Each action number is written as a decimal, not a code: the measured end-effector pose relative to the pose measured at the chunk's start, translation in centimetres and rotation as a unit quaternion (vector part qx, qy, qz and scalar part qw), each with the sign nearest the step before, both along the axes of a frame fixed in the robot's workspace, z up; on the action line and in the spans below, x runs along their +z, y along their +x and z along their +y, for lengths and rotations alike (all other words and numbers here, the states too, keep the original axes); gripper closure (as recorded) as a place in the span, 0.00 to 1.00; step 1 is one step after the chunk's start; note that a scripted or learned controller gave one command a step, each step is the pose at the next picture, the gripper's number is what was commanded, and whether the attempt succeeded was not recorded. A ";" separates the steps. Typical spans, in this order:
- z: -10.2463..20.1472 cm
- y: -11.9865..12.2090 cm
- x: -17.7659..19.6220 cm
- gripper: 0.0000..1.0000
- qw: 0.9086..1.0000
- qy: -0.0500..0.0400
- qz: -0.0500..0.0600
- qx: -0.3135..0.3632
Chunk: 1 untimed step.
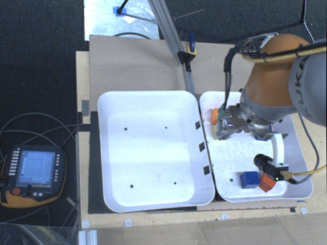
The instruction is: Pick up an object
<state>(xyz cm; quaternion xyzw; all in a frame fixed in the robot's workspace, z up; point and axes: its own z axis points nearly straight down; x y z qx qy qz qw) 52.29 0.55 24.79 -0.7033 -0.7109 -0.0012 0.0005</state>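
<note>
The grey arm [276,80] with its orange band reached in from the right and hung over the far half of the right bin [232,154]. Its gripper [220,129] sat low over that bin's far left part, close to the wall that meets the left bin [148,152]. From this slanted view above, it could not be told whether the gripper was open or closed, nor whether it had hold of anything. A small orange piece [214,115] showed just beside the gripper on its far left side, near the bin's left wall; whether the two touched could not be made out. Two more things lay at the near end of the right bin, well apart from the gripper: a blue block [249,179] and, just to its right, an orange-red block [266,184], the pair close together or touching. Both bins stood side by side on the pale bench [133,60]. A metal pole [168,29] slanted down from the far side toward the bins. On the dark floor to the left lay a handheld control unit [33,173] with a lit screen.
</note>
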 end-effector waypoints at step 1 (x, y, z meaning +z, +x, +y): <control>5.5 0.3 0.4 1.00 1.000 0.000 0.000 0.000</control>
